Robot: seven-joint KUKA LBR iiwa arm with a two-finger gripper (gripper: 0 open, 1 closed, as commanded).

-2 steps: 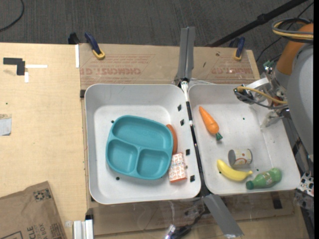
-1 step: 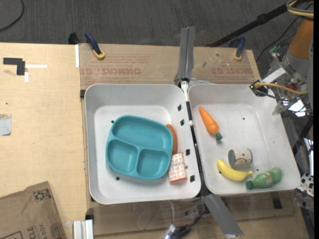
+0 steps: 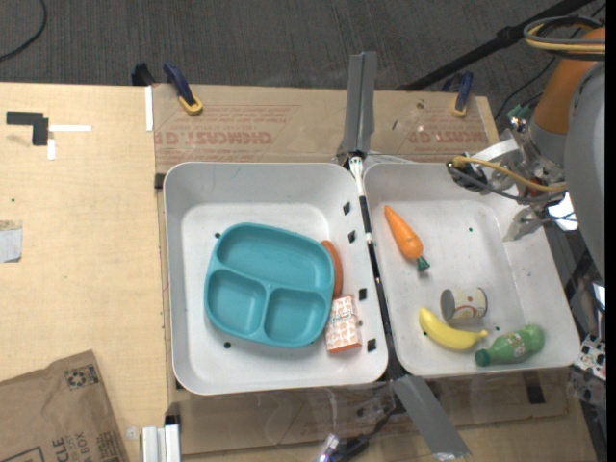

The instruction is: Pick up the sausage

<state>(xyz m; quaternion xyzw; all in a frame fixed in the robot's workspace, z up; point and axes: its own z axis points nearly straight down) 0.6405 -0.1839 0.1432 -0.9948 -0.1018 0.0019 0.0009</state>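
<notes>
The sausage (image 3: 333, 264) is a reddish-orange link in the left bin (image 3: 183, 258). It lies against the right edge of the teal divided plate (image 3: 266, 285), which partly hides it. My gripper (image 3: 526, 221) hangs over the far right edge of the right bin (image 3: 539, 287), well away from the sausage, with cables around the wrist. Nothing shows in its grasp.
A small orange carton (image 3: 343, 326) lies just in front of the sausage. The right bin holds a carrot (image 3: 404, 234), a tipped can (image 3: 464, 304), a banana (image 3: 450, 330) and a green bottle (image 3: 510, 346). A raised divider (image 3: 368, 248) separates the bins.
</notes>
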